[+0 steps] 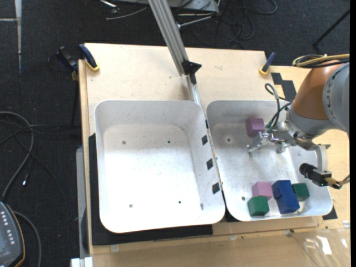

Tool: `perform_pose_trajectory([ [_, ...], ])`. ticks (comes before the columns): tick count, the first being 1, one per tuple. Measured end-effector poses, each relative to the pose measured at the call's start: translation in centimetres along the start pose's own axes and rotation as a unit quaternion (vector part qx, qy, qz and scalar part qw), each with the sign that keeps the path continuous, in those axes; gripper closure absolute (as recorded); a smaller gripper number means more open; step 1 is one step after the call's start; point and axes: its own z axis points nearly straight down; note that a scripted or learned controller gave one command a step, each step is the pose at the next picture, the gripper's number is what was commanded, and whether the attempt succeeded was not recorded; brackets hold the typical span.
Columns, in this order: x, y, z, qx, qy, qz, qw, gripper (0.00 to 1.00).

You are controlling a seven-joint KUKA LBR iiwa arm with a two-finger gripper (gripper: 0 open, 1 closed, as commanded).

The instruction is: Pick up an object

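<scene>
The right bin holds several small blocks. A pale purple block lies alone near the bin's back. My gripper hangs low over the bin floor just in front of that block, slightly to its right; nothing shows in its grasp. Toward the bin's front right corner sits a cluster: a pink block, a green block, a blue block and a second green block. The grey arm with its orange band reaches in from the right.
The left bin stands beside the right one, sharing a middle wall. A slanted metal pole rises from behind the bins. Two clamps grip the bench's back edge. A black cable plug hangs by the arm.
</scene>
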Motion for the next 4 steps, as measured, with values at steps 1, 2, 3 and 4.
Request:
perform_pose_trajectory([
  [1, 2.9, -2.0, -0.4, 0.001, 0.001, 0.001, 1.0000, 0.00],
  [2, 5.5, 4.5, -0.5, -0.003, 0.000, 0.000, 1.0000, 0.00],
  [3, -3.0, 5.6, -2.7, -0.002, -0.003, 0.006, 1.0000, 0.00],
  [4, 0.7, 7.5, -0.4, -0.001, 0.000, 0.001, 1.0000, 0.00],
])
